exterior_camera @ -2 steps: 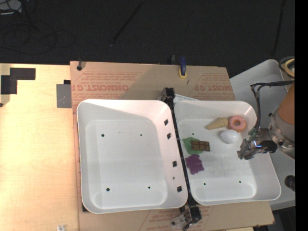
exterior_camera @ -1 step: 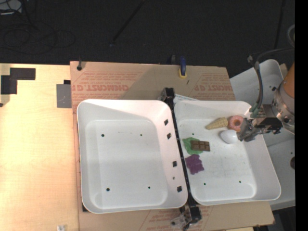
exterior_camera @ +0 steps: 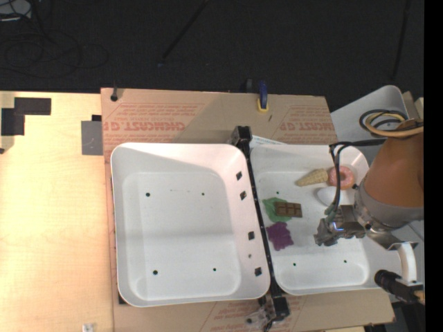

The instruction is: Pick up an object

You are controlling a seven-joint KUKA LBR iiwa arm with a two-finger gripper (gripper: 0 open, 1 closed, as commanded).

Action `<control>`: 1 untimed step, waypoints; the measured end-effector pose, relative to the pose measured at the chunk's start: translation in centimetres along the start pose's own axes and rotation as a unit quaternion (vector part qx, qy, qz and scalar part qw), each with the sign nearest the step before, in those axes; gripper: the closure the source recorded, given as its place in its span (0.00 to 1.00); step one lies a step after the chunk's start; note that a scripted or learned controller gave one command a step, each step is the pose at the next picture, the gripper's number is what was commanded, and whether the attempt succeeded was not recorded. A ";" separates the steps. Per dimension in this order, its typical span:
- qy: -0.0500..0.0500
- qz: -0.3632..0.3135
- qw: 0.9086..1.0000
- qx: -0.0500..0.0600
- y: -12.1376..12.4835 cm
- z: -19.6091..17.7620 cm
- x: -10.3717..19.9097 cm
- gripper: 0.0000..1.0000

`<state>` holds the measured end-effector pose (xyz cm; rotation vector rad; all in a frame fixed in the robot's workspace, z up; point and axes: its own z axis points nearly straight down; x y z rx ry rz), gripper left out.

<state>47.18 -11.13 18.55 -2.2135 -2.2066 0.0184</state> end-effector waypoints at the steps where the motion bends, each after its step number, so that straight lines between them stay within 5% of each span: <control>1: -0.002 -0.004 1.000 -0.017 0.2 -16.5 1.9 1.00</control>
